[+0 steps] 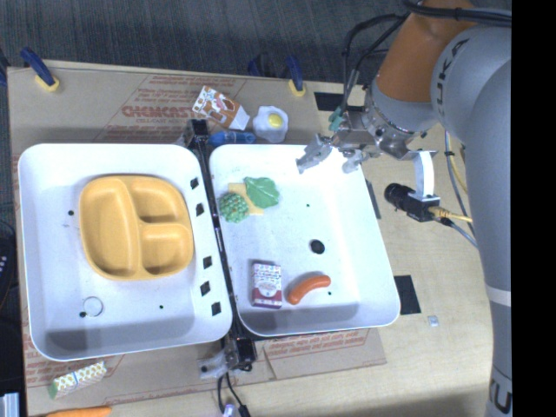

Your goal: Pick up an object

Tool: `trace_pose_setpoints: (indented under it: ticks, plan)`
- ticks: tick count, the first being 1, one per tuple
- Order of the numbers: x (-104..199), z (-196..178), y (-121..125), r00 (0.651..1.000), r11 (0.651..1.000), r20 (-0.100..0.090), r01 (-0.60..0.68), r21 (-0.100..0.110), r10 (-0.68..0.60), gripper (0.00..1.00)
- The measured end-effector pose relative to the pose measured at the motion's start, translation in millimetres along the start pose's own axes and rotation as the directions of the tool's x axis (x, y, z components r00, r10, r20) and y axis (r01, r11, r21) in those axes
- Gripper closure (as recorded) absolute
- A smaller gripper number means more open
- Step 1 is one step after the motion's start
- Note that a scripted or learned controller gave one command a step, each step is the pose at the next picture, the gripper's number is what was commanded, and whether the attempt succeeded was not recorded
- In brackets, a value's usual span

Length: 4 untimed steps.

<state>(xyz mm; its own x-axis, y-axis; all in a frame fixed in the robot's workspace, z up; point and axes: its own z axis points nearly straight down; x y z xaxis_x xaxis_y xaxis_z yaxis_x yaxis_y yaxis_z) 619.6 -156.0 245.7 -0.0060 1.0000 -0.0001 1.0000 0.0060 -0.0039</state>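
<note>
While the gripper (333, 156) hangs over the right bin's (369, 259) far edge, fingers spread and holding nothing, no item is lifted.
Candidates: sausage (307, 287) and small box (267, 283) near front wall; green toys (248, 196) by divider. Best: descend squarely over the sausage, clear of walls.

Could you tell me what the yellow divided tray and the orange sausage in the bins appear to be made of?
The yellow divided tray in the left white bin looks like moulded plastic with a smooth, matte finish: even colour, rounded compartment walls. The orange sausage-shaped toy in the right white bin seems to be glossy plastic or rubber, judging by its uniform colour and faint sheen; the view cannot settle which.
</note>
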Motion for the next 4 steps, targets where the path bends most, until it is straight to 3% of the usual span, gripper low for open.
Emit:
trace_pose_setpoints:
  ticks: [1,2,3,4]
  plan:
    - [66.4,135.3,-95.1,0.995,0.995,-0.002,-0.104,0.005,0.104,0.00]
    - [62.5,155.1,-137.6,0.997,0.997,-0.002,0.075,0.001,-0.075,0.00]
    - [62.4,145.4,-137.3,0.997,0.997,-0.003,0.080,0.002,-0.080,1.00]
    - [77.7,53.8,-60.3,0.990,0.990,0.000,0.139,-0.003,-0.139,1.00]
